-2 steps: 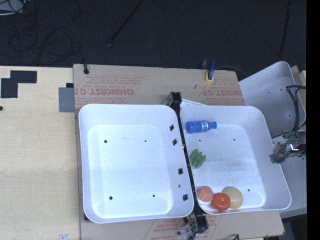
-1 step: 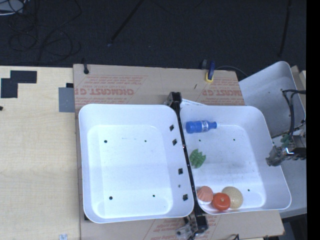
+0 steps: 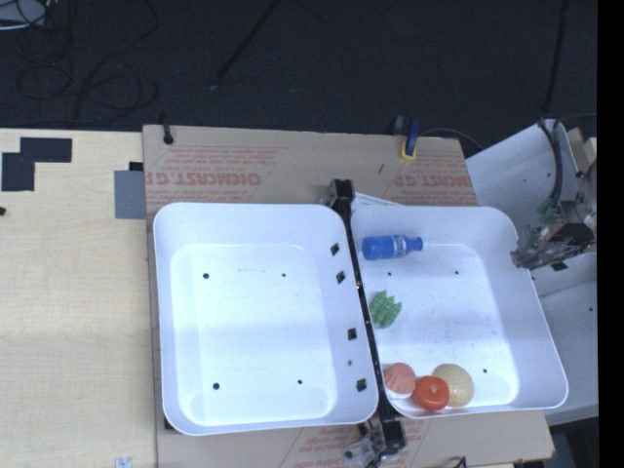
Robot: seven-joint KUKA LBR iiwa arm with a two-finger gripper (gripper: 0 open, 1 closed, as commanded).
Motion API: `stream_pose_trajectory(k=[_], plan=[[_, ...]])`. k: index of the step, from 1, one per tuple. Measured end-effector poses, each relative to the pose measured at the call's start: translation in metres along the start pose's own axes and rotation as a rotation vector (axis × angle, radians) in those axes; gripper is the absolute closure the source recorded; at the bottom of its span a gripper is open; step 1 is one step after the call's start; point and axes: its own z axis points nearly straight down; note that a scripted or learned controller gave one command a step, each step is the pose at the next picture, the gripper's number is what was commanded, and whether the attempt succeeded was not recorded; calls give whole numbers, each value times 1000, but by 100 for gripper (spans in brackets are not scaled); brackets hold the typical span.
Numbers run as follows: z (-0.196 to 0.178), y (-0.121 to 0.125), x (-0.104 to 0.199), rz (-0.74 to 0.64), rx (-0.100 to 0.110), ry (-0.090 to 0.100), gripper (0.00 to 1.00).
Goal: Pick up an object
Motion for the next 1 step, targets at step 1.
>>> stream_pose_trajectory(k=[1], plan=[[-95, -30, -2, 3, -3, -1, 100]])
